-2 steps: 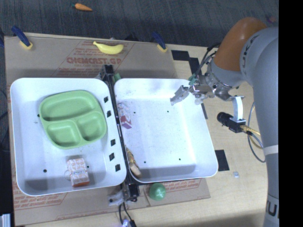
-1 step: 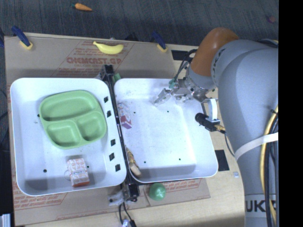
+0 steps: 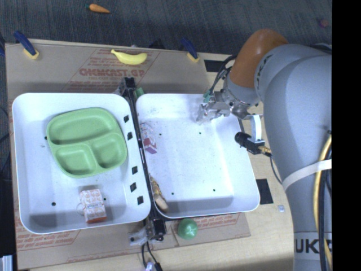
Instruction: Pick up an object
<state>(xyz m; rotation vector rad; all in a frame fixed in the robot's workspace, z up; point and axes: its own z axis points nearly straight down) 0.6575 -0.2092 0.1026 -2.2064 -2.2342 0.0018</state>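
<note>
Over the right bin (image 3: 225, 199) the grey arm (image 3: 293, 95) reaches in, its gripper (image 3: 206, 110) hanging low above the far end of that bin; how wide the jaws stand cannot be told from this slant, and nothing shows between them. The left bin (image 3: 22, 151) bears the largest loose thing, a green divided plate (image 3: 86, 141): stiff, light, probably smooth plastic, best taken by its raised rim or a divider wall, since the flat wells give the fingers nothing to close on. Near that bin's front lies a small wrapped packet (image 3: 92, 205), which looks light and slightly crushable; a grip across its narrow sides should do. In the right bin, against the left wall, rests a small red-and-white wrapper (image 3: 148, 138), flat and likely hard to pinch, and a brownish scrap (image 3: 157, 199) sits in the front corner. Outside the bins lie a banana (image 3: 129, 56) and a green ball (image 3: 187, 228)
</note>
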